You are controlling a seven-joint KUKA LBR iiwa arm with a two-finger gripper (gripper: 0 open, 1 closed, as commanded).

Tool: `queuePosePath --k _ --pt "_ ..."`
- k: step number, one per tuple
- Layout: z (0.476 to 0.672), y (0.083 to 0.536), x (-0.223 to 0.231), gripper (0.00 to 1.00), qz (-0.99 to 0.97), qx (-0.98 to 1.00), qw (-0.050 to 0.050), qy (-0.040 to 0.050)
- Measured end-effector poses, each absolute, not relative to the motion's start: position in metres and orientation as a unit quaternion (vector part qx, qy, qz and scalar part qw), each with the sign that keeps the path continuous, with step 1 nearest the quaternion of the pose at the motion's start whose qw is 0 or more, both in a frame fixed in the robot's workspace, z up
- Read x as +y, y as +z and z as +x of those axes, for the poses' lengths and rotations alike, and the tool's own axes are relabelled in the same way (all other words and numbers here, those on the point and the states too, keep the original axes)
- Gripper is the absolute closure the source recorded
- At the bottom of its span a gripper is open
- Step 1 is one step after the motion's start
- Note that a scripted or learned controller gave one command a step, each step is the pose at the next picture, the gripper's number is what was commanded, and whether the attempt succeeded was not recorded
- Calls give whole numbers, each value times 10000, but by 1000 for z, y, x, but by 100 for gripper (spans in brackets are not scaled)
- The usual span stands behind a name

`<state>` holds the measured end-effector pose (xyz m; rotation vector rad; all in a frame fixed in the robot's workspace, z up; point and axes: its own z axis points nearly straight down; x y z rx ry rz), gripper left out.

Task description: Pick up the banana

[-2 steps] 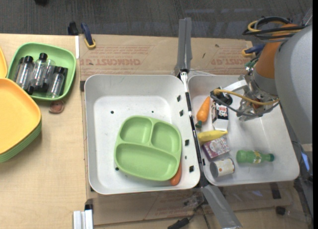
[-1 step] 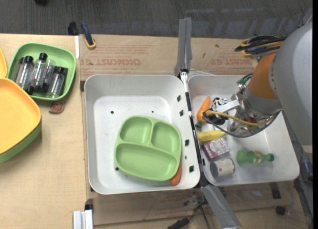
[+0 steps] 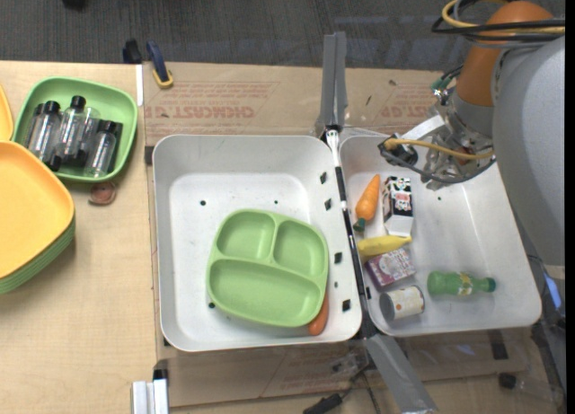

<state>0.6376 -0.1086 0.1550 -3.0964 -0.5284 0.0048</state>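
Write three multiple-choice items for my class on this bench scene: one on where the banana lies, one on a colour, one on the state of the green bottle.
1. Where does the banana lie?
A. In the right bin, below the carrot
B. On the green divided plate
C. On the cardboard behind the bins

2. What colour is the divided plate in the left bin?
A. Orange
B. Green
C. White

3. How does the green bottle rest?
A. Standing upright
B. Lying on its side
C. Leaning against the bin wall

Answers:
1. A: the banana sits in the right bin, just below the carrot and above a purple packet.
2. B: the three-compartment plate is light green.
3. B: the bottle lies flat on the bin floor, cap pointing to the view's right.
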Motion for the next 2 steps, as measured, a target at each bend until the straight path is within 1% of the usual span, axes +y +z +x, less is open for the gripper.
queuePosePath --k 1,2 --pt "632 115 -192 100 -9829 -1840 8 26" --pt "646 91 -195 100 -9932 -1163 5 15"
